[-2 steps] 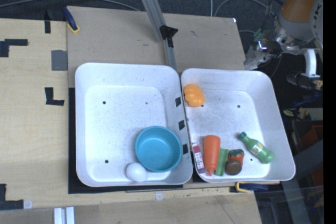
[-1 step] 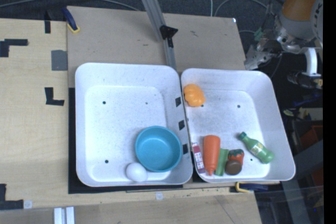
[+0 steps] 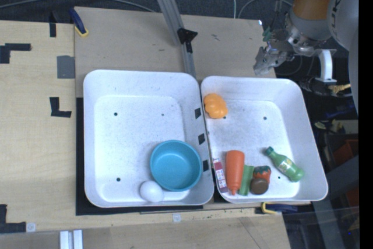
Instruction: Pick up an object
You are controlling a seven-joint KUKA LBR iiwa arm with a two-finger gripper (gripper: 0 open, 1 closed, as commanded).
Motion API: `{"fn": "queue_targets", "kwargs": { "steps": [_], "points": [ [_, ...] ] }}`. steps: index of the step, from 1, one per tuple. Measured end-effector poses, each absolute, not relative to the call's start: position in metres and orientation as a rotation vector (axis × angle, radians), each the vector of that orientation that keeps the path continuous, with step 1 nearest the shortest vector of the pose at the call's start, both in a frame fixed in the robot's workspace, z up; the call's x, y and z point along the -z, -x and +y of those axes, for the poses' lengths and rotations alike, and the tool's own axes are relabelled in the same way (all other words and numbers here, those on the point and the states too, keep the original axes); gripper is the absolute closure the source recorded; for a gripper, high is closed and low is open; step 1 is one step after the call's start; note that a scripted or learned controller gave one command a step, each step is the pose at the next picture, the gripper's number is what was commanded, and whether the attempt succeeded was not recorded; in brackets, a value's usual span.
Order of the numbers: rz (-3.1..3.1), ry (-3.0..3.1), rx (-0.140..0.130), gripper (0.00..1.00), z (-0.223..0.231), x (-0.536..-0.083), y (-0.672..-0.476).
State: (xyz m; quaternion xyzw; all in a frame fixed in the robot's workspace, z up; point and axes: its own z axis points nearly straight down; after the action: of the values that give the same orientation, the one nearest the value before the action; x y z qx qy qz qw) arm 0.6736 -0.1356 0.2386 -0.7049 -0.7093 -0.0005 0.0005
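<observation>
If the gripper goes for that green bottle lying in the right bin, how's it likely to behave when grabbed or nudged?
The green bottle lies on its side, so a nudge would probably roll it toward the bin wall. Its rounded, glossy-looking body may slip between fingers. It looks like a small toy, so likely light and rigid. The gripper hangs beyond the bin's far edge.

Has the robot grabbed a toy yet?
Not yet. Nothing looks picked up: the carrot, green bottle and orange toy lie in the right bin, the blue bowl in the left. The tool hangs above the right bin's far edge. Reaching down and grabbing remain.
</observation>
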Motion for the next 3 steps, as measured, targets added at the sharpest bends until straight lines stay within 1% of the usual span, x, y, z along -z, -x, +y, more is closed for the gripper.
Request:
{"fn": "queue_targets", "kwargs": {
  "steps": [1,3],
  "points": [
    [-2.227,2.213,0.001,1.0,-0.084,-0.247,-0.668],
    [-2.226,2.212,-0.002,1.0,0.033,-0.221,-0.66]
  ]
}}
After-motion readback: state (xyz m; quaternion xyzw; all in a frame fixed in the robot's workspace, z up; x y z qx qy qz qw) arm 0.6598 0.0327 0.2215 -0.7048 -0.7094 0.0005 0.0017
